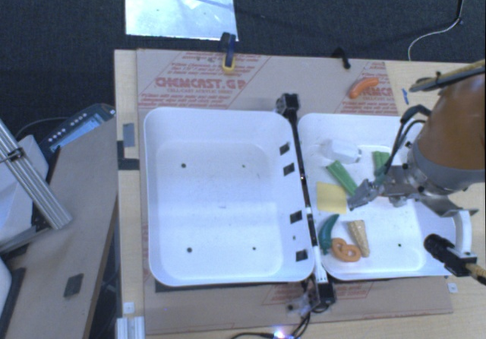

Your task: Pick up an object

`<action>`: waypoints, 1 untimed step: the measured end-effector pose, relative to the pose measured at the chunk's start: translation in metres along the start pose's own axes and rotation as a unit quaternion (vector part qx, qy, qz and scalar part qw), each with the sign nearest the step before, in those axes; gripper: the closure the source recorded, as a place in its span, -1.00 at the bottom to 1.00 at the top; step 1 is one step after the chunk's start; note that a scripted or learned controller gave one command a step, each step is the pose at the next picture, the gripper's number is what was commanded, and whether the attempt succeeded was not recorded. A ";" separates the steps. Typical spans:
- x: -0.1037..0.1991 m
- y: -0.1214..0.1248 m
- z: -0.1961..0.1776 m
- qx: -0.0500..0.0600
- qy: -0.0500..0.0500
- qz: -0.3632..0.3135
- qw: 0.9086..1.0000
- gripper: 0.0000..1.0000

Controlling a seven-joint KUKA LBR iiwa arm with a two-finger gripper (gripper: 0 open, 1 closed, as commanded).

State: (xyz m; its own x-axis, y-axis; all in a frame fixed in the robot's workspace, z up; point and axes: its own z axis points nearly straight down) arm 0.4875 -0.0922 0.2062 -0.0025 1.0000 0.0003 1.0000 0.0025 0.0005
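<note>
My pincer (363, 194): over right bin (402, 263), just beside yellow block (331, 197) and green stick (341, 176); finger state I cannot tell. Nearby: pretzel (345, 251), cone (358, 236).

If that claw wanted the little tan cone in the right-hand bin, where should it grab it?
Probably across the middle of the tan cone, coming straight down from above. It lies flat on the bin floor, roughly lengthwise toward the camera, so its long sides are exposed. The orange ring sits close on its left, so the gripper would likely need to close carefully there.
</note>
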 end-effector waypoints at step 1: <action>0.010 -0.003 0.127 0.003 0.001 0.001 1.000 -1.00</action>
State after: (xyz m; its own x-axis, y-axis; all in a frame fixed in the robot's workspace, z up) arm 0.4850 -0.0819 0.0796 -0.0014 1.0000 0.0022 1.0000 0.0014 -0.0060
